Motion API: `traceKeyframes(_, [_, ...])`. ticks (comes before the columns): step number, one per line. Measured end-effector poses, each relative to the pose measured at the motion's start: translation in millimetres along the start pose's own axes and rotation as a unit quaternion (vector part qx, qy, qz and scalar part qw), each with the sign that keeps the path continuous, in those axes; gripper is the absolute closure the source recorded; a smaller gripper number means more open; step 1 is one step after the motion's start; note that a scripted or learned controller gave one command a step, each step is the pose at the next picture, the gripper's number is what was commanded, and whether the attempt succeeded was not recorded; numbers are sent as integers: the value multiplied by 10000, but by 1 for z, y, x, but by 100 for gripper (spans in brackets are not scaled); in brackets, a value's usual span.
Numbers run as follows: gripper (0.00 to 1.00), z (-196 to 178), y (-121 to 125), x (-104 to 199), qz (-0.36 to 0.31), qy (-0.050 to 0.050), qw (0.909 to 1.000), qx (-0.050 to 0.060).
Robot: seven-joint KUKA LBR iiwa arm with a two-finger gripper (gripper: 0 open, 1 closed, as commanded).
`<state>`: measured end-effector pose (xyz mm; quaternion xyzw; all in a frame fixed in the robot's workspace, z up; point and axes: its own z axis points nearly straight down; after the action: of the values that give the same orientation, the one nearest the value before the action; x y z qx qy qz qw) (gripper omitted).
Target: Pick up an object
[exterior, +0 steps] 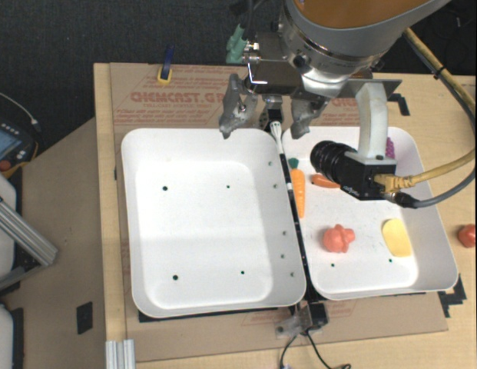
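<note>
While the fingers (266, 116) hang spread and empty at the bins' far edge, the carrot (298, 191) lies just nearside of them, long axis near-to-far

Orange carrot (298, 192), pink lump (339, 237) and yellow piece (397, 237) lie in right bin (376, 283).

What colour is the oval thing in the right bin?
Yellow; the oval thing shows in the camera view.

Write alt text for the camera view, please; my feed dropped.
The open gripper hangs over the bins' far edge, holding nothing. The right bin holds an orange carrot, a pink toy and a yellow piece.
</note>
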<state>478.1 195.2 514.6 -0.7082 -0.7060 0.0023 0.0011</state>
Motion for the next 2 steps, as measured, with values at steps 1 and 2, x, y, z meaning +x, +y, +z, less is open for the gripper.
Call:
traceKeyframes(1, [0,35,0,31,-33,-2,10000,8])
traceKeyframes(2, [100,22,1,30,-25,12,10000,-29])
